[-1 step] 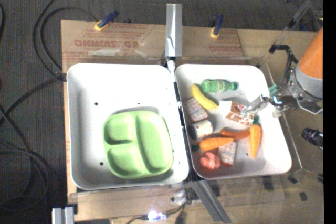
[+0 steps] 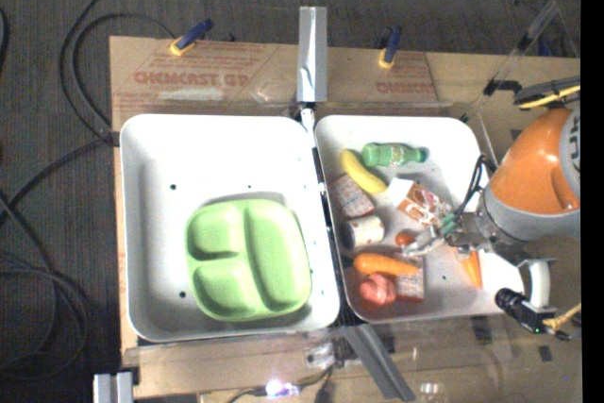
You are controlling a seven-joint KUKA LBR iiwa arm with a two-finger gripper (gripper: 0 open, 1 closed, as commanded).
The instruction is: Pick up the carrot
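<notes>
Green plate (image 2: 247, 261) sits in the left bin (image 2: 142, 146), toward its front edge. Over in the right bin (image 2: 462, 132), a banana (image 2: 362, 170) and bottle (image 2: 394, 153) lie near the back. The carrot (image 2: 385, 264) lies near the front edge, beside a red fruit (image 2: 374, 290). The gripper (image 2: 436, 233) hovers just right of the carrot; whether it's clenched, I cannot tell.
</notes>
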